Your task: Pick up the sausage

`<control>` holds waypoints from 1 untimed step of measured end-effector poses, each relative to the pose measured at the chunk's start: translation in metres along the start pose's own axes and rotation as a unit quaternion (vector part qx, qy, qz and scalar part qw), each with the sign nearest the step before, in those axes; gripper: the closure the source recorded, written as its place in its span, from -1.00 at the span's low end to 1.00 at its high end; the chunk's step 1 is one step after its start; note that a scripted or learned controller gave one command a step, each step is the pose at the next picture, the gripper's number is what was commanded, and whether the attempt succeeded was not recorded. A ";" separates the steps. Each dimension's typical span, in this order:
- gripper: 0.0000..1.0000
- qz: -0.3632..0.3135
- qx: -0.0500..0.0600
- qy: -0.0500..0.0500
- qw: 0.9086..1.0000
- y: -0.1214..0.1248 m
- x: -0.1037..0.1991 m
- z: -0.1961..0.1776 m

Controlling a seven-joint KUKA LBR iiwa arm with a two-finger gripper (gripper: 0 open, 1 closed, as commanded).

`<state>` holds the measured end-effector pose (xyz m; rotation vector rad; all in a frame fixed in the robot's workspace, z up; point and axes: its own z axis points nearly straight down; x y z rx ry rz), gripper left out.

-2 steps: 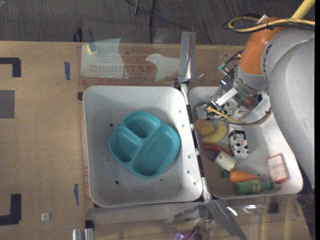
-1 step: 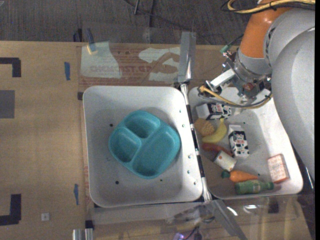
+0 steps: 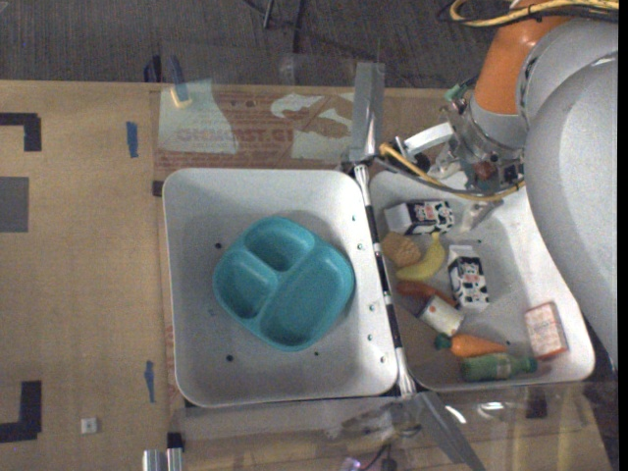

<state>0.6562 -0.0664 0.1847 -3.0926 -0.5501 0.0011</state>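
Note:
The sausage (image 3: 413, 289) is a short reddish-brown piece lying in the right bin (image 3: 549, 263), just below a yellow banana (image 3: 429, 259) and touching a small white bottle (image 3: 442, 315). My gripper (image 3: 480, 176) hangs over the far part of that bin, beside a cow-print milk carton (image 3: 425, 215), well up and to the right of the sausage. The grey arm with its orange band (image 3: 505, 67) covers the bin's right side. Nothing can be seen held at the gripper.
The right bin also holds a round biscuit (image 3: 400, 248), a second milk carton (image 3: 469, 281), a carrot (image 3: 477, 344), a green bottle (image 3: 498, 366) and a pink box (image 3: 545, 329). A teal divided plate (image 3: 285, 283) lies in the left bin (image 3: 196, 214).

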 end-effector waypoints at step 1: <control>-1.00 0.000 0.000 -0.001 1.000 -0.012 0.006 0.000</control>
